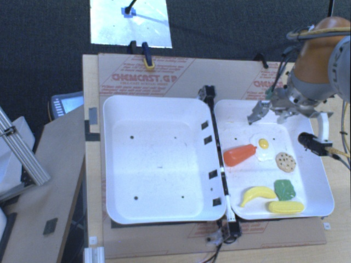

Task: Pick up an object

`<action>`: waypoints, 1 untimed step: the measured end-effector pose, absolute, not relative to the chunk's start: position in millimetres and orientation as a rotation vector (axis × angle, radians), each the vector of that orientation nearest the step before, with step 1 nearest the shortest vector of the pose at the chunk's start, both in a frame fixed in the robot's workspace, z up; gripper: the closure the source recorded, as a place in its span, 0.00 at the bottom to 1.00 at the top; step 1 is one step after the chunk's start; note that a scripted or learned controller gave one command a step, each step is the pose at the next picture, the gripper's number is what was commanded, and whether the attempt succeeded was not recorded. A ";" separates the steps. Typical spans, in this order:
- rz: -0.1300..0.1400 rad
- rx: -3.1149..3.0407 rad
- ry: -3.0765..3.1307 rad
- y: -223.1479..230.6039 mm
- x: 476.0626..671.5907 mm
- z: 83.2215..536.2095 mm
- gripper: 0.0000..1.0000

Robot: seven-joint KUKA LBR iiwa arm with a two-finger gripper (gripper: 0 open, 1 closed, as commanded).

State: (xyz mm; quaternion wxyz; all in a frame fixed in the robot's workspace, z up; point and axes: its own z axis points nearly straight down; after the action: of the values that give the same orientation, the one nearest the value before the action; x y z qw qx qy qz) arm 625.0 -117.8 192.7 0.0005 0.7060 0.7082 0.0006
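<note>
We see the gripper (267,113) hovering at the upper right of the frame, over the right bin (323,201); we cannot tell its opening. Nothing is lifted yet, we judge. That bin holds a toy carrot (239,155), fried egg (263,146), cookie (285,161), banana (258,194), green piece (284,189) and corn cob (286,206). The left bin (159,158) sits beside it.
</note>
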 end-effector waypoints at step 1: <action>0.003 2.215 2.231 -70.4 547.1 247.3 0.00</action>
State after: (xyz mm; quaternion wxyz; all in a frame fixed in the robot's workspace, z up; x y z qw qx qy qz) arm 547.1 -70.4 247.3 -0.0011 0.7045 0.7097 0.0010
